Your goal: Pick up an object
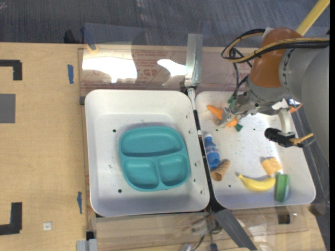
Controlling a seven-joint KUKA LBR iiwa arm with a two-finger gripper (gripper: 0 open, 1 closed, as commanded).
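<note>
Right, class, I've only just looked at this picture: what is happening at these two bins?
A grey robot arm reaches into the right bin, its gripper down at a small orange carrot near the far left corner. A banana, blue bottle and green piece lie untouched. The left bin holds a teal divided plate.

Two white bins are seen side by side. A blue tray (153,158) is laid in the left bin (99,114). In the right bin (303,190), the gripper (231,116) is lowered beside a carrot (215,111). A banana (256,182) is placed near the front.
</note>
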